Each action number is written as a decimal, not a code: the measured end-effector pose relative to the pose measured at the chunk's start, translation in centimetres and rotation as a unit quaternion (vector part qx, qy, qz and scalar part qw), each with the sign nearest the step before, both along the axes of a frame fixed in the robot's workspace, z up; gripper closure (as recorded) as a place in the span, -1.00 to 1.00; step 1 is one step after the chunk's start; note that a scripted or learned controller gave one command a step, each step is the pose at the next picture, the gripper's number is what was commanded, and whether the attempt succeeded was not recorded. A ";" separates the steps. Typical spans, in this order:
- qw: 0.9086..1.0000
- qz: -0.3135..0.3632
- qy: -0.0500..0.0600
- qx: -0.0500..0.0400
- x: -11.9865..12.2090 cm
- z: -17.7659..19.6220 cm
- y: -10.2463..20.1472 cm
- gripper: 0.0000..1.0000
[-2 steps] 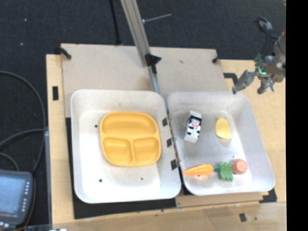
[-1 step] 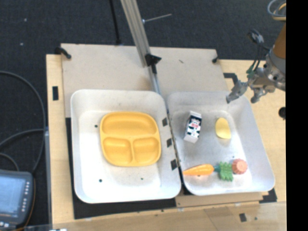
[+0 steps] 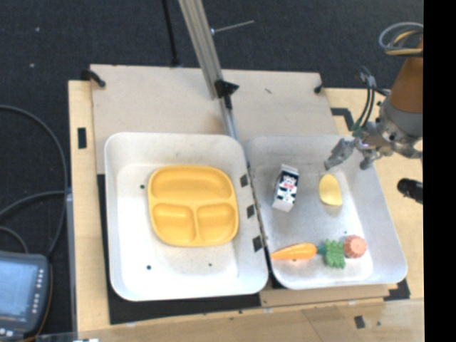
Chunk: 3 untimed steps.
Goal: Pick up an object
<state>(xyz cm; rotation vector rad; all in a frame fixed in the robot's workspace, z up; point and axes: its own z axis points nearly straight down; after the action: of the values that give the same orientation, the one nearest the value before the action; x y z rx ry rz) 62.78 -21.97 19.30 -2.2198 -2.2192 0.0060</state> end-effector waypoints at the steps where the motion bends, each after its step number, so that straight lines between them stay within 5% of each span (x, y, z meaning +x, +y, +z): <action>1: 1.000 0.001 0.000 0.000 0.3 -5.8 0.7 -1.00; 2: 1.000 0.002 -0.005 -0.001 0.5 -4.2 0.5 1.00; 3: 1.000 0.002 -0.006 -0.001 0.0 1.8 1.0 1.00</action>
<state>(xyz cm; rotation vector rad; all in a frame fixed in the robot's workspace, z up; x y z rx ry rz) 62.77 -21.00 21.09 -2.2235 -2.2295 -0.0051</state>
